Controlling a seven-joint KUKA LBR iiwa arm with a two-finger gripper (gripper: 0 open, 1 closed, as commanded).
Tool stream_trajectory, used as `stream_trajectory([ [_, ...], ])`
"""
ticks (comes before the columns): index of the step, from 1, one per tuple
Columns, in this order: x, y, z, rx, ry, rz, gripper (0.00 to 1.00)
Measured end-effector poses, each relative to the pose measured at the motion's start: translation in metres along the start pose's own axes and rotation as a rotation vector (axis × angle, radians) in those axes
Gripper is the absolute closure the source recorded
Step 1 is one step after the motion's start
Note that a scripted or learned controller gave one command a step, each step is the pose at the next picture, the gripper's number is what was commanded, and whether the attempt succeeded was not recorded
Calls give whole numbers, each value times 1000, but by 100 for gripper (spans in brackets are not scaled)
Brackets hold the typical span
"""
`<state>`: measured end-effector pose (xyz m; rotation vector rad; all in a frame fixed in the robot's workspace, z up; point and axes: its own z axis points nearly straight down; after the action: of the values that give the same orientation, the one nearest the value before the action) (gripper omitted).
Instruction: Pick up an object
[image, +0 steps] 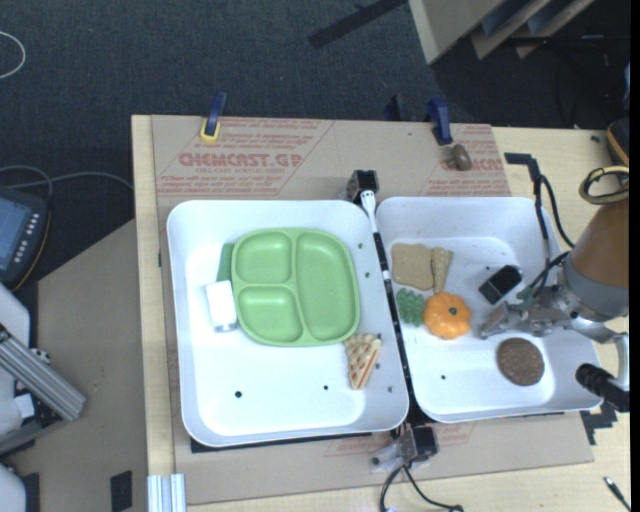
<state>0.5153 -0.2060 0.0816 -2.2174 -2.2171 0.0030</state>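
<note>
Now the orange pumpkin (447, 316) is sitting in the middle of the right bin (462, 388), close to the wall that bin shares with the other one. It is standing with its little stem pointing up, and nothing is holding it. The gripper (492, 324) is hanging low in the same bin, just beside the pumpkin on its right side, and I cannot tell if they are touching. I cannot tell if the pincer is wide or narrow either. A brown round cookie (521, 360) is lying near the gripper, a bit closer to the front of the bin.

A small green bumpy thing (410, 305) is lying right next to the pumpkin on its left. Behind them, two tan bread slices (411, 265) are lying side by side. The arm (598, 262) is reaching in over the right rim of the bin.

Over in the left bin (270, 395), a green plate (295, 285) with three parts is taking up the middle. A little white block (221, 304) is lying against its left edge. A stripy wedge (362, 358) is lying by the plate's front right corner.
</note>
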Motion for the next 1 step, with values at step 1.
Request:
stream_trajectory([
  [1,-1,1,-14,-6,-4,1,100],
])
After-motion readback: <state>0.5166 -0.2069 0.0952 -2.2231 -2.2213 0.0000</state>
